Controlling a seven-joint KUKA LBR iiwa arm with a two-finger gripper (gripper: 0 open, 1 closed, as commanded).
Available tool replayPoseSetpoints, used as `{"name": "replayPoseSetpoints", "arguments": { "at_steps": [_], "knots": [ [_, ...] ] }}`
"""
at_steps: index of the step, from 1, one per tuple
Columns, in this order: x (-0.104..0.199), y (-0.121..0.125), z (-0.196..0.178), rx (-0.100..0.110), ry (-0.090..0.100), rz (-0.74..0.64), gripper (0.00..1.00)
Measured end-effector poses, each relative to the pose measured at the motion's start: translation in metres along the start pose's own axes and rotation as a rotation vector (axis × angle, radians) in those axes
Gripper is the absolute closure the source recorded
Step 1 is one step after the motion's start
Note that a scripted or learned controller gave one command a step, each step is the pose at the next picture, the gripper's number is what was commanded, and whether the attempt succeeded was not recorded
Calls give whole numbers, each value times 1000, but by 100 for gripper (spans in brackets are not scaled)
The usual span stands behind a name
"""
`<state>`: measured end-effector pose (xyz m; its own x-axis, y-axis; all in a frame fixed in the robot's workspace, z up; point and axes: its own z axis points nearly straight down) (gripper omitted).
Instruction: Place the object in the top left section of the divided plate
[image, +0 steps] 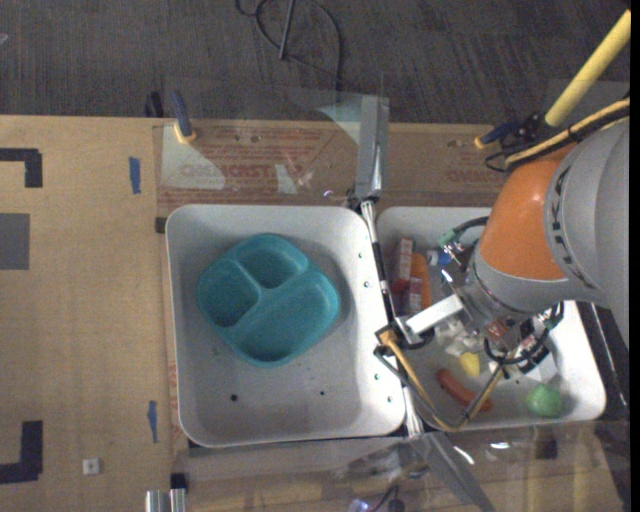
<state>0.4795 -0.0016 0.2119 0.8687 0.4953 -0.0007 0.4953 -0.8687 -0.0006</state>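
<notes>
**Arm positioned over right bin; plate in left bin**

1. The arm (570, 215), grey with an orange band, enters from the right and covers much of the right bin (585, 400). Its wrist hangs above the centre of that bin.

2. The left bin (200, 400) lies to the left of the tool, separated from it by the adjoining bin walls. It contains the divided plate.

3. The divided plate (268, 297) is teal, with three sections, and sits in the upper middle of the left bin, well apart from the tool. All sections appear bare.

4. The gripper (478, 340) sits beneath the wrist, low over the right bin floor. Its state cannot be determined: the wrist and cabling obscure it.

5. Small items lie around the tool: a green ball (545, 400) below and right of it, an orange-red elongated piece (460, 386) just below it, a yellow piece (469, 362) beside it, and red and orange boxes (410, 275) up and left of it.
</notes>
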Motion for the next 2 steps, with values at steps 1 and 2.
{"name": "replayPoseSetpoints", "arguments": {
  "at_steps": [1,2],
  "knots": [
    [0,1,-9,1,0,3,100],
    [-56,95,115,3,-2,112,100]
  ]
}}
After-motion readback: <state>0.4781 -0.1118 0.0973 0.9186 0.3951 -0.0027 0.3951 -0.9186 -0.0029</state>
